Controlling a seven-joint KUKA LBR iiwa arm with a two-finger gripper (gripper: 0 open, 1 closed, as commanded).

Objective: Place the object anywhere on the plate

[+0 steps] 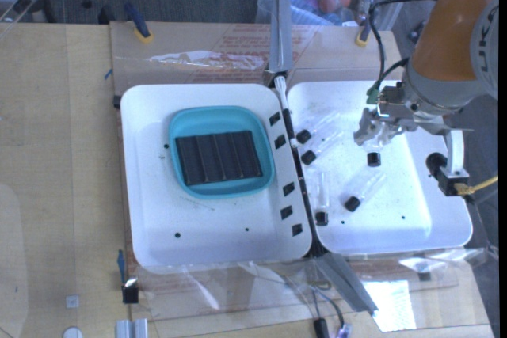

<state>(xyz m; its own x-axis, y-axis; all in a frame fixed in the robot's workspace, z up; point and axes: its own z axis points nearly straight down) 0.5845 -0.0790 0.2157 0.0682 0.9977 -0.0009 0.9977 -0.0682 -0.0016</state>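
Left bin [150,194] holds a teal plate [181,131], squarish with rounded corners, with a dark ribbed insert [218,157] lying across its middle. Right bin [412,210] holds several clear tubes with black caps, scattered: one near the divider at the upper left [315,131], one lower centre [360,192], one along the divider low down [320,202].

The arm [455,32] reaches in from the right; the gripper [374,140] hangs over the upper middle of the right bin. A small black piece [372,159] sits directly under its tip. Cannot tell whether this is a cap held by the gripper or something lying on the bin floor beneath it, so whether the gripper is carrying anything stays undetermined. Its grasp state is not readable from this angle.

Key relation: the plate lies to the gripper's left in the camera view, across the divider [289,162] between bins and slightly lower in frame. The lower-centre tube lies just below the gripper, its long axis running diagonally, cap end at lower left.

Judgement: task not yet done; nothing from the right bin rests on the plate.
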